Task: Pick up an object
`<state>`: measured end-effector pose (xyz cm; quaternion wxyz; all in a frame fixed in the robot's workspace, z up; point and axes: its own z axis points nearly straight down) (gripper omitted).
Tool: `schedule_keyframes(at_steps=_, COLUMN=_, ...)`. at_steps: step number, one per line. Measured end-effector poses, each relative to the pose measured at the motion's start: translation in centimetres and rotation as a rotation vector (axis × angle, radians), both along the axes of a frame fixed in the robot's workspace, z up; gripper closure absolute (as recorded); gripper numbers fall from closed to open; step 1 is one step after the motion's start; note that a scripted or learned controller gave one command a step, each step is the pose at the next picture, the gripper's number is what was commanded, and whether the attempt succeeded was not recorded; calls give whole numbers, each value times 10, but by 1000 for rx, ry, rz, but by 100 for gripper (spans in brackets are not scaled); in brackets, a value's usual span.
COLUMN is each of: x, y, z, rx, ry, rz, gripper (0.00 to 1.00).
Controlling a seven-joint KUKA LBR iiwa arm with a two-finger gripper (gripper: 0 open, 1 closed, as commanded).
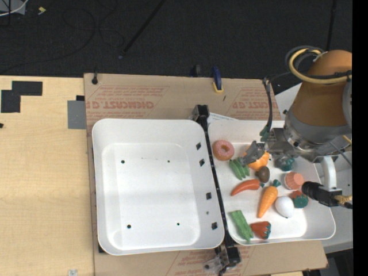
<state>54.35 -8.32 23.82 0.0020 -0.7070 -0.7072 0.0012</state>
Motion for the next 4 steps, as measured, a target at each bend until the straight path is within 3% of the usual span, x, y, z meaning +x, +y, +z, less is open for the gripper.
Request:
schedule_keyframes(at_steps=1, x=-16, y=-38, z=-154, rx=2, ry=4, rz=-5, gripper=0)
schedule_keyframes(at_steps=2, x=54, y=-33, z=-150, rx=-1, ry=-7, rz=3, gripper=0)
schedule_keyframes(at_steps=3, x=101, y=-10, z=-151, rx=0, ry=-2, rz=3, gripper=0)
schedule_keyframes(at_steps=4, x=100, y=-11, z=-141, rx=1, ry=1, rz=0, gripper=100)
